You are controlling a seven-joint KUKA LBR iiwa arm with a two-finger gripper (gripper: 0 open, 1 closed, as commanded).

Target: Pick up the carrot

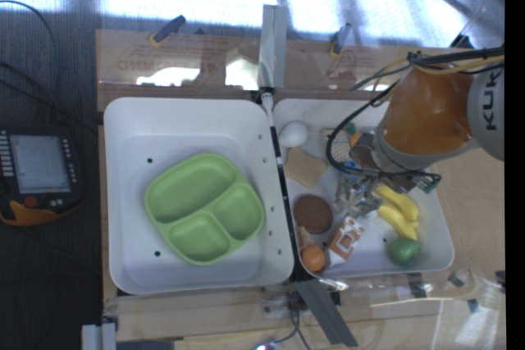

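An orange, rounded object (313, 258), the carrot as far as I can tell, lies in the front left corner of the right bin (439, 254), against the divider wall. My gripper (355, 194) hangs over the middle of that bin, below the grey and orange wrist (426, 115). It is up and to the right of the orange object, apart from it, and I see nothing held in it. A small orange bit (356, 139) peeks out at the wrist's left edge; most of it is hidden.
The right bin also holds a white ball (293, 133), a beige block (303, 168), a brown disc (312, 212), a small printed box (346, 239), yellow bananas (399, 211) and a green fruit (403, 250). A green divided plate (205, 207) lies in the left bin (131, 135).
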